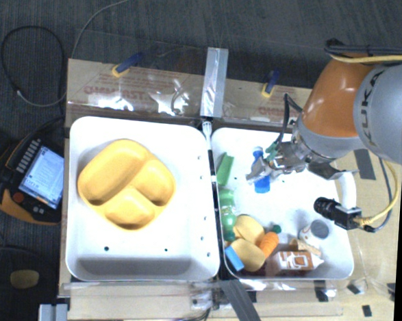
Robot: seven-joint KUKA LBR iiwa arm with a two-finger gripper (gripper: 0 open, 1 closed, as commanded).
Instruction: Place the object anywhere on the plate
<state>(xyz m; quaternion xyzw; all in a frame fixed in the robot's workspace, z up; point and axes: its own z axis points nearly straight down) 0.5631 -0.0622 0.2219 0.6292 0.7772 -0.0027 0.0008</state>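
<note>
A yellow three-lobed plate (125,183) lies in the left white bin (77,257). My gripper (264,169) hangs low over the upper middle of the right bin (341,262), reaching in from the right. A small blue object (262,186) sits right under its tip, and another bit of blue (258,154) shows just above it. The gripper body hides whether the blue object is between the fingers or lying on the bin floor.
Along the right bin's left wall lie a green piece (224,168) and a green bottle (227,212). Yellow toy foods (248,228), an orange carrot (269,243), a brown carton (295,260) and a grey round item (317,231) crowd its near end.
</note>
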